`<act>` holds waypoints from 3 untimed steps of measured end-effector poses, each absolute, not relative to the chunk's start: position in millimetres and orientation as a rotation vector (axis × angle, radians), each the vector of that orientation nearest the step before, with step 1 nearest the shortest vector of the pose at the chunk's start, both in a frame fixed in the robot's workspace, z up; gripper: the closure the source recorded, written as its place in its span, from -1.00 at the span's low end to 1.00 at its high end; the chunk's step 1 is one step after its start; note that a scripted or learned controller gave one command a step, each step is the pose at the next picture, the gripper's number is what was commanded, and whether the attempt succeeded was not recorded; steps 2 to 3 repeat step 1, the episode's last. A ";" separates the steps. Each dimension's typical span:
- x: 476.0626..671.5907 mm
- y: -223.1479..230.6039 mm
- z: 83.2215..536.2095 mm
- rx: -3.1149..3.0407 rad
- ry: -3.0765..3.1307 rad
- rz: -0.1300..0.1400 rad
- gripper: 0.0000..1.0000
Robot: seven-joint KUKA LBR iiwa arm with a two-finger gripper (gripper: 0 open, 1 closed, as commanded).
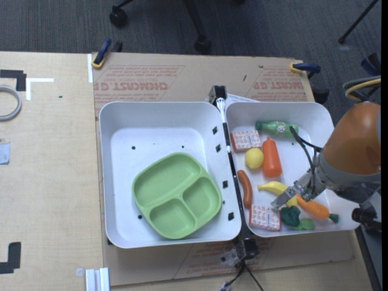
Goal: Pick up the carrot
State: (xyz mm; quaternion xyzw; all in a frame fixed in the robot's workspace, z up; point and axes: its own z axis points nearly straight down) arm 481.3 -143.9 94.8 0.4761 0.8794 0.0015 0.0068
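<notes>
The carrot (315, 209) is orange with a green leafy end and lies flat in the right bin's near right corner (339, 226). My gripper (286, 197) hangs low over that bin, just left of the carrot's thick end, between it and a yellow banana (270, 187). The wrist and the grey and orange arm (357, 144) cover the bin's right side. Nothing visibly sits in the gripper.
The right bin also holds a green bottle (276, 127), two red and white boxes (246, 139) (265, 217), a lemon (254, 158), an orange-red bottle (271, 157) and a sausage (245, 187). A green divided plate (177, 194) lies in the left bin (121, 126).
</notes>
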 end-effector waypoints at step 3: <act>481.3 -143.9 94.8 1.489 2.751 0.005 -1.00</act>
